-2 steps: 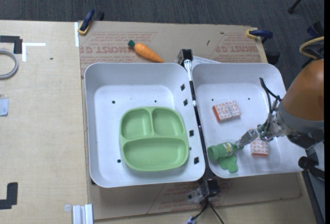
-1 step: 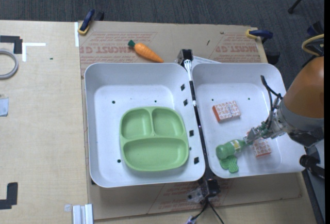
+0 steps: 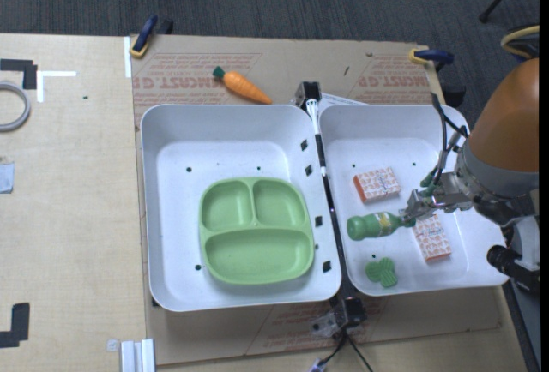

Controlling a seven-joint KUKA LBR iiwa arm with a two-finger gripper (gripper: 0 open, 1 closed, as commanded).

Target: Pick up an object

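1. I see the fingers (image 3: 418,209) low in the right bin (image 3: 455,126), at the neck end of a green bottle (image 3: 375,225). Whether they are apart or clamped on it, I cannot tell; the metal parts blur together there.
2. The green bottle lies on its side on the bin floor, cap end towards 3 o'clock, touching or just beside the fingers.
3. At 12 o'clock from the bottle I note a red-and-white patterned block (image 3: 377,183), lying flat and apart from it.
4. A second patterned block (image 3: 432,239) lies at 3 o'clock from the bottle, just below the wrist.
5. At 6 o'clock from the bottle sits a small green knobbly piece (image 3: 382,272), near the bin's front wall.
6. The left bin (image 3: 171,156) holds a green divided plate (image 3: 256,231), upright, three compartments.
7. On the cardboard at 12 o'clock of the left bin lies a toy carrot (image 3: 244,86), outside both bins.
8. The desk (image 3: 69,216) extends to 9 o'clock.
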